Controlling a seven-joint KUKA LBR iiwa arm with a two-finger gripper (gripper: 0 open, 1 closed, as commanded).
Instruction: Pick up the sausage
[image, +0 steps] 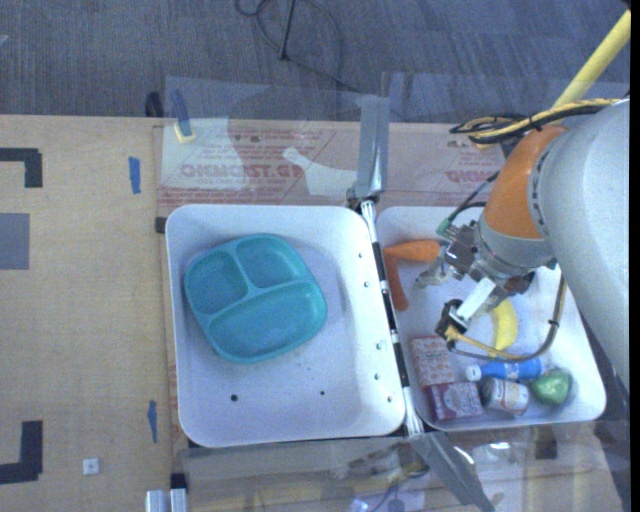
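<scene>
Teal divided plate (255, 297): smooth matt plastic. White bins (200, 400): smooth plastic. Bench (80, 300): matt wood.

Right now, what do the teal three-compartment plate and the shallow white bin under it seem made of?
Teal three-compartment plate: probably moulded plastic, matte; even colour, rounded ridges. Shallow white bin: likely plastic too, smooth, rounded corners; not certain.

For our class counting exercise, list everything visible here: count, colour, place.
bins: 2, white, side by side
plate: 1, teal, left bin
sausage: 1, reddish-orange, right bin's left wall
carrot: 1, orange, right bin's far-left corner
banana: 1, yellow, right bin's middle
boxes: 2, pink and maroon, right bin's near side
can: 1, silvery, beside boxes
tube: 1, blue, behind can
item: 1, green, near-right corner
arm: 1, grey and orange, over right bin
end effector: 1, dark, over right bin
</scene>
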